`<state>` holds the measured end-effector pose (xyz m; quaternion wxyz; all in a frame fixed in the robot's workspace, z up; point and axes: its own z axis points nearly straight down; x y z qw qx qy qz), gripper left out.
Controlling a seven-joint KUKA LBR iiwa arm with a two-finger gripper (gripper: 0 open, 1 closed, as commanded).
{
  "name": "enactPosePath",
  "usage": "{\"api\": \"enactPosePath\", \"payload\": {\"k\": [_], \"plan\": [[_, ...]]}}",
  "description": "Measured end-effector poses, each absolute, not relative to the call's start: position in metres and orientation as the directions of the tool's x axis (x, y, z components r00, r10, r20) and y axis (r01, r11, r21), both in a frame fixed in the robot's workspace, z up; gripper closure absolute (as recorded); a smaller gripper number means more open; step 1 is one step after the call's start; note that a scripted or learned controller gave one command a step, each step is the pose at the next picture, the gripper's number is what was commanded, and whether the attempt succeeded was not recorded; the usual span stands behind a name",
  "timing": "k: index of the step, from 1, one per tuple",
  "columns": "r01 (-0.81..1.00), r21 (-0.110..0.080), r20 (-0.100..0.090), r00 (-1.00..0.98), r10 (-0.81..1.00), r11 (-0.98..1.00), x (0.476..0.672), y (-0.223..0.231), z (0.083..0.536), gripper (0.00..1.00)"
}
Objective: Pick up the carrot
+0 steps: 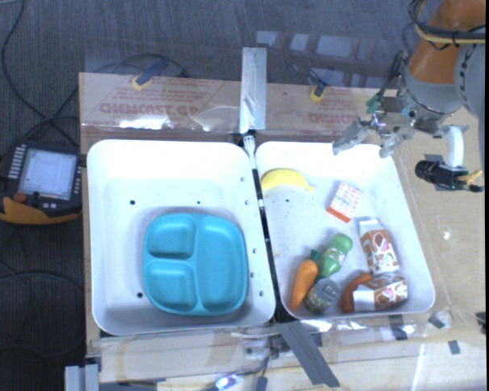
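The gripper (365,139) hung over the far edge of the right bin (414,218), its two fingers spread apart with nothing between them, and the orange-banded arm (444,23) reached in from the far right. The carrot (304,279) lay well away from it, down at the near left of that same bin, tilted with its green top pointing toward a green bottle (334,255) just beside it. A grey can (322,295) sat touching its near-right side. Further right lay two brown-and-white cans (379,251). A yellow banana (284,179) rested at the far left corner, a small white and orange box (344,200) near the middle. In the left bin (114,177) sat a blue divided plate (196,263).
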<state>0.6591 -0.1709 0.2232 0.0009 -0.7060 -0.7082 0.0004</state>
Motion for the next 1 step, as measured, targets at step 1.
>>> {"api": "enactPosePath", "payload": {"k": [1], "plan": [[0.928, -0.001, 0.001, -0.373, 0.928, 0.373, 0.587, -0.1443, 0.2083, 0.0]]}}
